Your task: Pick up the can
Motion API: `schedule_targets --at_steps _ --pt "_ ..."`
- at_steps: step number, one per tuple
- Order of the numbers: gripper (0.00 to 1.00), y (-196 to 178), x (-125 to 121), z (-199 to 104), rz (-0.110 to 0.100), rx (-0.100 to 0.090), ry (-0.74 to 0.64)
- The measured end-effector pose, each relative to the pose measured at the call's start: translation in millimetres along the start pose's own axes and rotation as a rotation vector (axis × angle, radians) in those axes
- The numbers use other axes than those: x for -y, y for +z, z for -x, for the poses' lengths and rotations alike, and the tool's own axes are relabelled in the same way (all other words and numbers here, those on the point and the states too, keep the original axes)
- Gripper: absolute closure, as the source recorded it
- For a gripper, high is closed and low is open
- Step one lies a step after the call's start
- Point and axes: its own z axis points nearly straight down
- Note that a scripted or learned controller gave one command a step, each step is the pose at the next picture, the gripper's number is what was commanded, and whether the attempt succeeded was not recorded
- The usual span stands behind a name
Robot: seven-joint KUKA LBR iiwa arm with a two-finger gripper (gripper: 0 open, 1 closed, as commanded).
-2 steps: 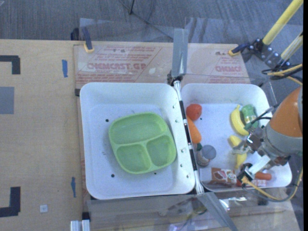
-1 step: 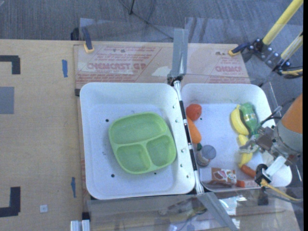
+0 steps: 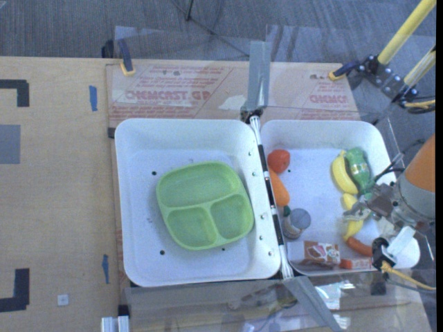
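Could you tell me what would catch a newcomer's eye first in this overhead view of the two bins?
The bright green divided plate stands out first, lying alone in the left bin. Next comes the cluster in the right bin: a red tomato and an orange carrot by the dividing wall, yellow bananas on the far side, and the small can near the front. The arm's end effector hangs over the right bin's right edge.
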Motion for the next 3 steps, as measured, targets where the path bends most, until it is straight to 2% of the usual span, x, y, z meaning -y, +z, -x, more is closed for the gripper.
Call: schedule_targets --at_steps 1,2,3 --pt "0.00 -1.0 0.9 2.2 0.000 0.007 -0.182" --pt "0.00 -0.4 -2.3 2.2 0.006 0.003 -0.269" --pt "0.00 0.1 -3.2 4.1 0.012 0.011 -0.487"
